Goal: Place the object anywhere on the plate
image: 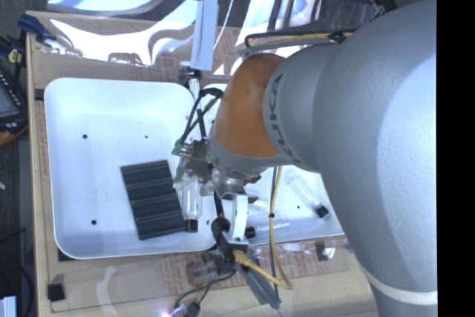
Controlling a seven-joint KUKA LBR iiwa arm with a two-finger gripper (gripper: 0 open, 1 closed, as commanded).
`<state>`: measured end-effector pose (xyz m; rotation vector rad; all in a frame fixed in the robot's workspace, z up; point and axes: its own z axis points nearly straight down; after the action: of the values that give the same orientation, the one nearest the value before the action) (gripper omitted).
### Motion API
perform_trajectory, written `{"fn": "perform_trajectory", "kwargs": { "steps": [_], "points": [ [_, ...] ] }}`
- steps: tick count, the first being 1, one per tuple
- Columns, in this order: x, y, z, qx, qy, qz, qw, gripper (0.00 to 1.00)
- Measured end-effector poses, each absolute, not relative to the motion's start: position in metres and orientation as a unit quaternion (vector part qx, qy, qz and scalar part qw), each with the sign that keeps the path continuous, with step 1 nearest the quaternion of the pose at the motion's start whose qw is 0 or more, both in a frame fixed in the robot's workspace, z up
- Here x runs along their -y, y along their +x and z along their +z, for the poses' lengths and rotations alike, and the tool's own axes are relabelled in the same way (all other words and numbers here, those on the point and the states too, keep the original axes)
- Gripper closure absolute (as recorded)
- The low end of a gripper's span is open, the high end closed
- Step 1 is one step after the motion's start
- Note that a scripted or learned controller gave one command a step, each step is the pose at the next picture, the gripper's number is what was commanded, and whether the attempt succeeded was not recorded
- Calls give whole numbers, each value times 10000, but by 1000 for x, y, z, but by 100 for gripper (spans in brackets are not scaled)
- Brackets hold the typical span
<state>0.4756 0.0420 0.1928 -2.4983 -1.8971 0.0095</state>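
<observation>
Toward the left of the frame, photographed lying flat in the lower part of the left bin [56, 159]: a dark ribbed plate [152, 198]. Just beside its right edge, spotted low over the bin, the gripper [190, 208], clenched or released impossible to tell. Further right, glimpsed in the right bin [297, 231] beneath the grey arm [356, 122], well apart from the plate: a clear capped tube [305, 196].
</observation>
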Motion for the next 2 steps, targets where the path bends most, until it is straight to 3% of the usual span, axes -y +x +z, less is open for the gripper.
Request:
{"fn": "perform_trajectory", "kwargs": {
  "steps": [1, 2],
  "points": [
    [-141, 474, 162, 3618, -9323, 32, 18, 100],
    [-175, 525, 137, 4481, -8940, 27, 13, 100]
  ]
}}
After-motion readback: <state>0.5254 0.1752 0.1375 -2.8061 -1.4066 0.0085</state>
